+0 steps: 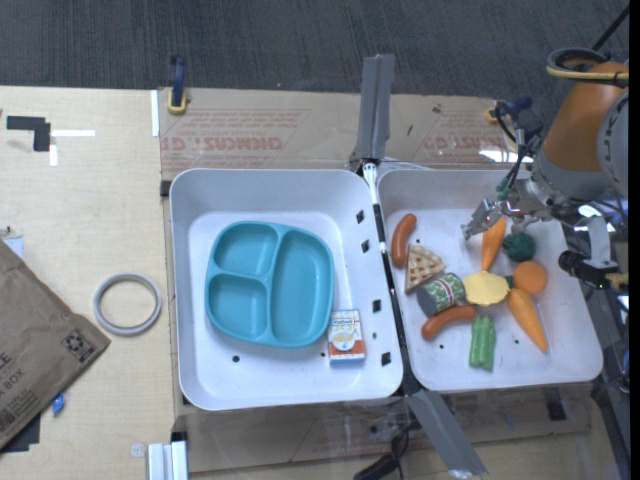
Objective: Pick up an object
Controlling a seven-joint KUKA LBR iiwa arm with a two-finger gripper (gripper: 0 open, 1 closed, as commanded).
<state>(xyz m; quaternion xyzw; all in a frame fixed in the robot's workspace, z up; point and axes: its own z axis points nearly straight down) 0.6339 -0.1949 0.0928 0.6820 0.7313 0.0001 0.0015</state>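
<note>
The right bin (560, 363) holds several toy foods. A small orange carrot (491, 245) lies near the bin's back, next to a dark green piece (519, 245). My gripper (493, 215) hangs right at this carrot's upper end, reaching in from the right; whether it touches the carrot is unclear. Further forward lie a yellow piece (486, 288), an orange ball (530, 277), a larger carrot (527, 319), a green vegetable (482, 341), a dark can (443, 292), a pizza slice (423, 266) and two sausages (402, 238) (448, 319).
The left bin (190, 368) carries a teal divided plate (270, 283) and a small carton (346, 335) at its front right. A tape ring (127, 302) and a cardboard sheet (35, 358) lie on the bench to the left. A grey divider post (376, 108) stands between the bins.
</note>
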